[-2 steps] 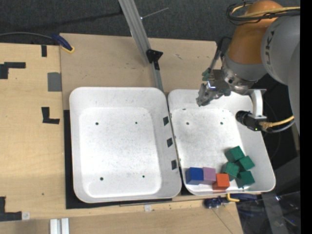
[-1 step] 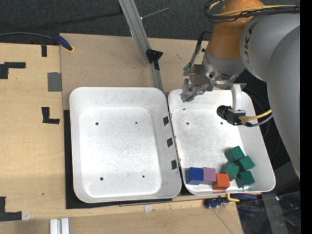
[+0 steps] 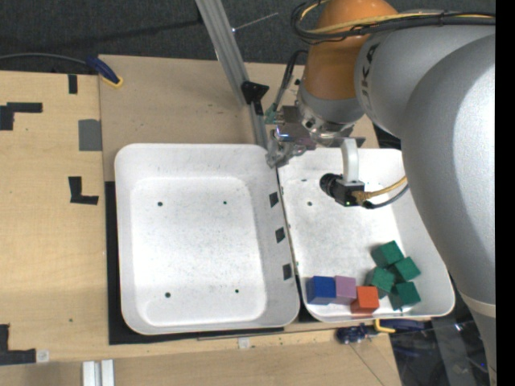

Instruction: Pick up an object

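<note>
**Blocks bunched in lower-right corner, tool up at the bin divide**

Task things: seven small blocks, all in the right bin (image 3: 338,240), packed into its lower-right corner. Along the bottom rim, L to R: blue block (image 3: 322,289), lilac block (image 3: 345,287) touching it, orange block (image 3: 367,298) just beside. Four green blocks (image 3: 390,254) cluster above and right of the orange one, close to the right rim, each turned at a diff angle. Blocks look approx cubic, so no clear long axis. Blue and lilac sit roughly square to the bottom rim; the greens sit skewed.

Tool (image 3: 283,139) is at upper centre of frame, over the top end of the rims where right bin meets left bin (image 3: 193,240), well apart from the blocks. Spread or pressed together: can't tell, and nothing visibly held.

Room: open white floor in the right bin's middle, btw tool and blocks. Blue, lilac and orange hug the bottom wall, so little clearance that side. Grey arm (image 3: 451,135) overhangs the right bin's right edge. Slanted metal bar (image 3: 221,39) runs from top of frame down to the tool. Table (image 3: 48,240) shows at left.
</note>
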